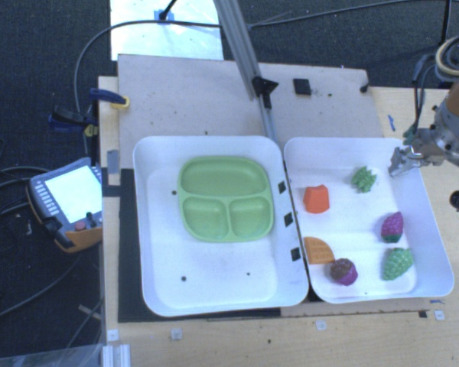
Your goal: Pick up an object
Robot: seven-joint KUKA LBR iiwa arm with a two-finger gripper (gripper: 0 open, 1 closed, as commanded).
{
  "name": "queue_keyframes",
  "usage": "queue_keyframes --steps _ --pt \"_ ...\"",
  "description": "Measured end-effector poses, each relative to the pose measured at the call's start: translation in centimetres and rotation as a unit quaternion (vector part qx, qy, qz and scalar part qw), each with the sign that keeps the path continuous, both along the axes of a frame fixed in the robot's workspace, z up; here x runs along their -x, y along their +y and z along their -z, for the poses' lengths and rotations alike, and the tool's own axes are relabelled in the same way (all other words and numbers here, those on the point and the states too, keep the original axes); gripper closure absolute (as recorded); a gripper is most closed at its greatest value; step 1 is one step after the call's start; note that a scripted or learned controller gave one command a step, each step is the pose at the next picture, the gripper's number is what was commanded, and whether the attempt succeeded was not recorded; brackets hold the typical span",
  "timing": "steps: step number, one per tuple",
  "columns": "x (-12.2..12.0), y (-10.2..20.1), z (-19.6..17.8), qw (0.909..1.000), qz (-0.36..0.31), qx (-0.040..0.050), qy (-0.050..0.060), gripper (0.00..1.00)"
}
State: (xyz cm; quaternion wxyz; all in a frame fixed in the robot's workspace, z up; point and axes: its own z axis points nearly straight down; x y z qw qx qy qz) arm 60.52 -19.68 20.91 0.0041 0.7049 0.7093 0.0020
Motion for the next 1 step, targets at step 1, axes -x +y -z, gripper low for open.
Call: queue_keyframes --steps 1 --pt "-0.18 -0.02 -5.49 1.0000 0.000 -0.0002 0.000 1.00"
